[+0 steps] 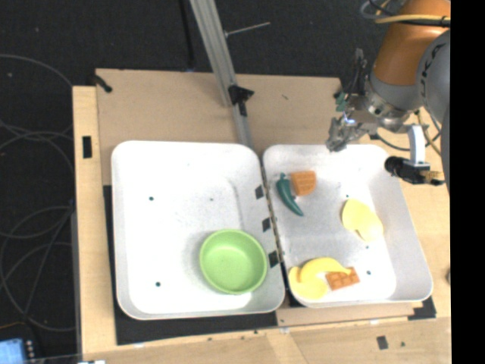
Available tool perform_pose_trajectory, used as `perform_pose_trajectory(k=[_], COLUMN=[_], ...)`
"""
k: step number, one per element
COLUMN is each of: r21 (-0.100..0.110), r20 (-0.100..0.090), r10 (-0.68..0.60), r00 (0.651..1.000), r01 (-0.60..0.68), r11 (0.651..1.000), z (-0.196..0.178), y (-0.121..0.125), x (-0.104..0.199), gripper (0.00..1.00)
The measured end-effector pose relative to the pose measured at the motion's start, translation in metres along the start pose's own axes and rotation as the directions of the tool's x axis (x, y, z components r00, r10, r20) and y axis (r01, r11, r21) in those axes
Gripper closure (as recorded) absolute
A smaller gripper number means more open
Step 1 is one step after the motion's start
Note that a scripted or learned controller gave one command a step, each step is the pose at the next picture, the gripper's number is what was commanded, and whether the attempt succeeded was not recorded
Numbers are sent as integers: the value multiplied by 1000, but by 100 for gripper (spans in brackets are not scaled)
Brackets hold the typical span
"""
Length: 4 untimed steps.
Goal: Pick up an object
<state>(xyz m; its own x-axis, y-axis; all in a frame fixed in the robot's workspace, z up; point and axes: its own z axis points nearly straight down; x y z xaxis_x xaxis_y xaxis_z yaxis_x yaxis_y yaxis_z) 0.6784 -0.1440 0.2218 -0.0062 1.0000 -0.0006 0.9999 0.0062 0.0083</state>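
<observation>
The right bin (pixel 394 203) holds an orange block (pixel 304 182) with a green pepper-like piece (pixel 288 196) beside it near the left wall. A pale yellow disc (pixel 359 218) lies toward the right. A yellow piece (pixel 314 274) with a small orange waffle-like piece (pixel 342 280) on it sits at the front. A green bowl (pixel 233 261) rests in the left bin (pixel 151 203) at its front right. My gripper (pixel 338 138) hangs over the back rim of the right bin, above and right of the orange block, with nothing seen in it.
A grey metal post (pixel 216 51) slants across the bench behind the bins, ending at a clamp (pixel 241 97). A black fitting (pixel 405 168) sticks out by the right bin's right rim. The arm's orange band (pixel 405 40) is at the upper right.
</observation>
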Motion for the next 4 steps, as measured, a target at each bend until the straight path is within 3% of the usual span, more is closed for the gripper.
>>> perform_pose_trajectory(k=[1, 4], r21=[4, 9], r20=[-1, -3], r10=[-1, -1], r00=[1000, 1000], r01=[1, 1], r11=[1000, 1000], z=[-19, -27], y=[1, -58], x=[-1, 141], gripper=[100, 100])
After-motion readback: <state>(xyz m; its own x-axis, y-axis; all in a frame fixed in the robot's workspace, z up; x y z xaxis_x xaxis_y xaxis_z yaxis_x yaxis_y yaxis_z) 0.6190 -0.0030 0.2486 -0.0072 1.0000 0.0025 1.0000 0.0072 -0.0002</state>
